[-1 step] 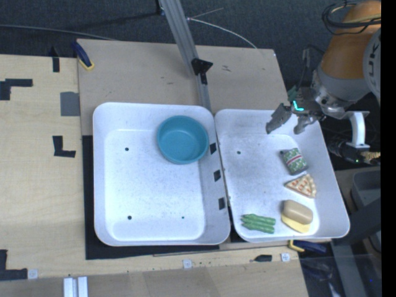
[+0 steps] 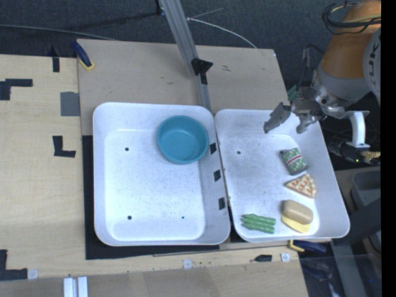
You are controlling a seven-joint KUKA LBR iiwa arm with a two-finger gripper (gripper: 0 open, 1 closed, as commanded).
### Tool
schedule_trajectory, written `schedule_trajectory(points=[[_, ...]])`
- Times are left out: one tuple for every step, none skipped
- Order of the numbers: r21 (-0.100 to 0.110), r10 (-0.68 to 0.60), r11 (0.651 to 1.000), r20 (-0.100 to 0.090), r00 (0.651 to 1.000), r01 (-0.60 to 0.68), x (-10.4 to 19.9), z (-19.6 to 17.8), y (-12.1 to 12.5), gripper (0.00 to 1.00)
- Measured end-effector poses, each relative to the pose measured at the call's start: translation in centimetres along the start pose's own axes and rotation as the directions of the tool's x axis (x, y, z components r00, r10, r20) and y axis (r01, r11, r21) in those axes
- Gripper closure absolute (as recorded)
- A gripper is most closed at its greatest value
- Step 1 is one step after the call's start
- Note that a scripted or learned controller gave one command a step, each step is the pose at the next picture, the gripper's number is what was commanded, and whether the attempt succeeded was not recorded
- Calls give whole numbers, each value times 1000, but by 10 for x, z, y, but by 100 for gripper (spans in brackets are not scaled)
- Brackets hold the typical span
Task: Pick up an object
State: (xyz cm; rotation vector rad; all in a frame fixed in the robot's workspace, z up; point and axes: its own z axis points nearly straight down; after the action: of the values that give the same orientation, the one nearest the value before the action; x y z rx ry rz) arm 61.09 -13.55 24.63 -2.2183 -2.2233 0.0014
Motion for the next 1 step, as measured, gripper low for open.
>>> schedule_trajectory(points=[[5, 1, 1000, 0, 1000, -1, 8, 49, -6, 0]])
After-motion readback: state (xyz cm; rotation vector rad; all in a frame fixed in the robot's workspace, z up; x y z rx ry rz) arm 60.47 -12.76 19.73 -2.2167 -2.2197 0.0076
